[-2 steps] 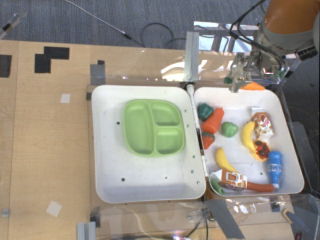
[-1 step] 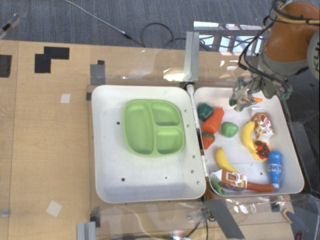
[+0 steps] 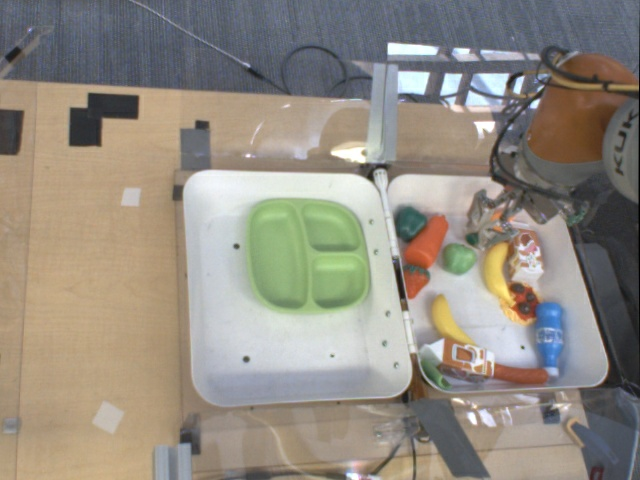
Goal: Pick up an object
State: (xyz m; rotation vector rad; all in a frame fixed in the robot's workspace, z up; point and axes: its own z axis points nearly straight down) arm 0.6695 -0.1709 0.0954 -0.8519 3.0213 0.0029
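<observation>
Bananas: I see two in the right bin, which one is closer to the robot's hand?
The upper banana, beside the green ball just below the gripper. The other banana lies lower, toward the bin's front.

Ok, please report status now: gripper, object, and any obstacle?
Gripper low in right bin, nothing seen held. Nearest: banana, green ball. Toys crowded close.

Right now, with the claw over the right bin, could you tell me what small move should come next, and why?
Probably a short drop straight down: the claw hangs above the right bin with nothing between its fingers, and the banana lies just below it, close beside the green ball.
</observation>
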